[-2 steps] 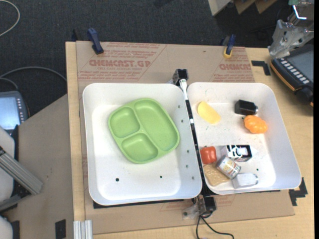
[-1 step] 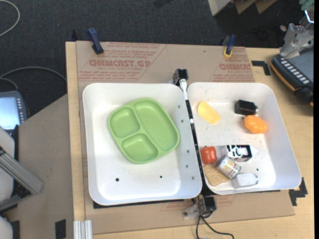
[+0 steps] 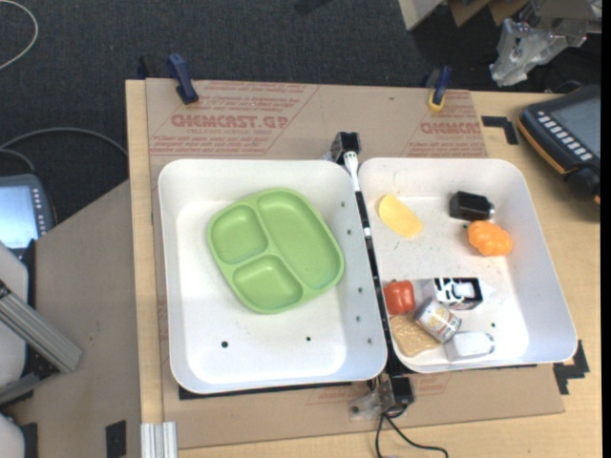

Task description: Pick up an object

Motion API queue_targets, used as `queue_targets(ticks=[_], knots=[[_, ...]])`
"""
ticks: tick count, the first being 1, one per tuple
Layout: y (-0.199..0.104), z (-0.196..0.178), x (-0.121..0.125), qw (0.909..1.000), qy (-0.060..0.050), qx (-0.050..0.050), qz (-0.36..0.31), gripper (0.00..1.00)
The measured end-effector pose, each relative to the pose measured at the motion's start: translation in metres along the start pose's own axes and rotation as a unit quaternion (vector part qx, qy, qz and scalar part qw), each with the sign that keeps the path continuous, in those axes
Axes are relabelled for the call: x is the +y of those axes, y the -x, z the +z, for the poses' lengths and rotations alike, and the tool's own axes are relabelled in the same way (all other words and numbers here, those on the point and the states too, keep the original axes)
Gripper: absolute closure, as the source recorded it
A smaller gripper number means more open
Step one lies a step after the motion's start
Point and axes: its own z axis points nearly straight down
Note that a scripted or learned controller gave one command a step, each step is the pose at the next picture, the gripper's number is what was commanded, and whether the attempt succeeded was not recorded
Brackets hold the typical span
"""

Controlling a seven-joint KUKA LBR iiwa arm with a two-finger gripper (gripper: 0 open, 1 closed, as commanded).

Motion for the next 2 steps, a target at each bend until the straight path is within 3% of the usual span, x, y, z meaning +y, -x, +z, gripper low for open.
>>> queue_targets(ticks=[1,2], knots=[[-0.076,-0.070,-0.024,1.0000,0.002,0.001,-0.001,1.00],[0.002,-0.039,-0.030,1.0000,-0.004,0.000,0.004,1.00]])
